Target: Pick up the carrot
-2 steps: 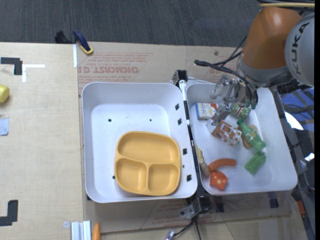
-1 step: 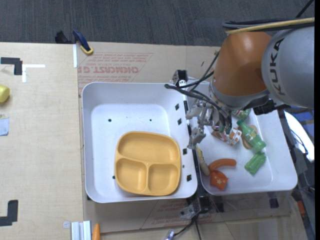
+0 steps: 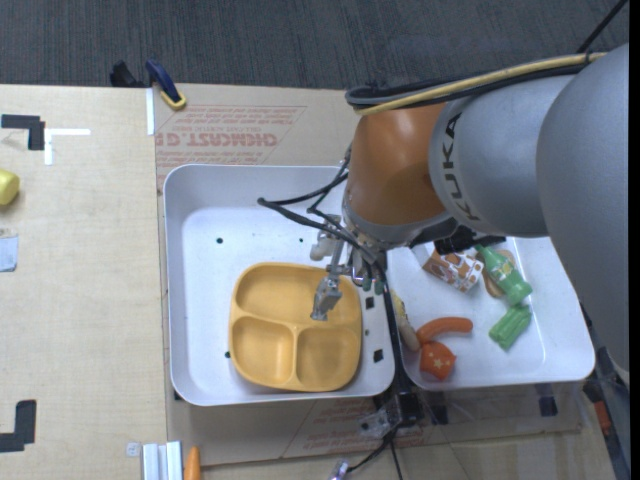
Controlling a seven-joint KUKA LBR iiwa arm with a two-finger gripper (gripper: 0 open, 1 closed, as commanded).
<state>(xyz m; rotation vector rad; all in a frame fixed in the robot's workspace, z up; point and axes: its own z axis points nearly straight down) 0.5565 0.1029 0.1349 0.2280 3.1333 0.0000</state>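
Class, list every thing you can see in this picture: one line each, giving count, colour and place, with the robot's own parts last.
Bins: two, white, side by side on the bench.
Tray: one, yellow, three compartments, in the left bin.
Carrot: one, orange, in the right bin near its front.
Tomato: one, red, right bin, just in front of the carrot.
Green items: two, right bin, towards its right side.
Packet: one, orange and white, right bin, towards the back.
Yellow object: one, at the far left edge of the bench.
Arm: one, grey with orange band, entering from the right.
Gripper: one, grey, over the tray.
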